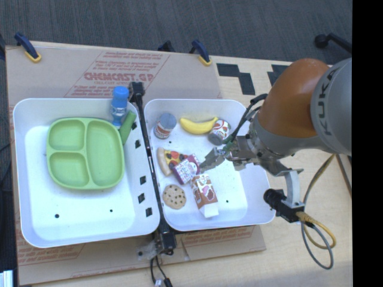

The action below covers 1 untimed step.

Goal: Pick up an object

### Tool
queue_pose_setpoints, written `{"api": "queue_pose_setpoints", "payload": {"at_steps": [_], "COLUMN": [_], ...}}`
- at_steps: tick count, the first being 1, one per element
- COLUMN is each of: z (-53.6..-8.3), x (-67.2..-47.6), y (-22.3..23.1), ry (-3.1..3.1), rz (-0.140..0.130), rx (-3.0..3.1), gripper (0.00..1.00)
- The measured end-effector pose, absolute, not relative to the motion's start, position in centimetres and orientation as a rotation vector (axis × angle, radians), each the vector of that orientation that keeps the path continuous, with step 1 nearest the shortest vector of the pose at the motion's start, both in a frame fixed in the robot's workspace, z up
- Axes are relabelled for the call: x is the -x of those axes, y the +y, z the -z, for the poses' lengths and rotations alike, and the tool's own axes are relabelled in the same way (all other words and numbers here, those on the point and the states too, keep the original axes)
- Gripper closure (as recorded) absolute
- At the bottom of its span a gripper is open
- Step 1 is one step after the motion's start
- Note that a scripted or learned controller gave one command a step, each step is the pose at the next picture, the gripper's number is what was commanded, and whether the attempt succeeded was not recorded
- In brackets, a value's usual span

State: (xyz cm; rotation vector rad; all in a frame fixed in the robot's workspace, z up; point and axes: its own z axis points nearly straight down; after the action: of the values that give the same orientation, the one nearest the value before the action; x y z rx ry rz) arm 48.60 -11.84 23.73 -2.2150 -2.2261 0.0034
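Arm (302, 109) comes in from the right, orange band bulking over the right bin's (239, 211) right edge, wrist angled down and left into the bin. Gripper (210, 158) sits low over the bin's middle, fingers pointing left toward the snack packets. Cannot tell how the tool is set, released or clenched; too small and dark against the clutter. Nothing visibly lifted.

Right bin contents: banana (198, 124) near the back wall, a small can (164, 125) to its left, a round dark-red item (219, 130) just right of the banana. Pizza slice toy (167, 158) left of centre, a maroon packet (185, 170) touching it and lying just beside the gripper tip. Second red-and-white packet (205, 196) below that, tilted toward the front. Cookie (174, 197) near the front left, just beside the second packet.

Left bin (36, 220): green divided plate (85, 153) flat in the middle-left, blue-capped bottle (119, 105) at the back right corner, a green item (127, 128) leaning beside it against the divider.

Cardboard sheet (90, 70) lies under and behind the bins, held by blue clamps (28, 46). Yellow cable (320, 235) loops on the bench at right.
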Motion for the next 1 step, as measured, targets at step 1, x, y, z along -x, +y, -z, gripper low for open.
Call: {"api": "queue_pose_setpoints", "payload": {"at_steps": [1], "z": [-23.73], "x": [-48.61], "y": [-11.84], "ry": [-2.226], "rz": [-0.003], "rx": [2.215], "gripper": [0.0]}}
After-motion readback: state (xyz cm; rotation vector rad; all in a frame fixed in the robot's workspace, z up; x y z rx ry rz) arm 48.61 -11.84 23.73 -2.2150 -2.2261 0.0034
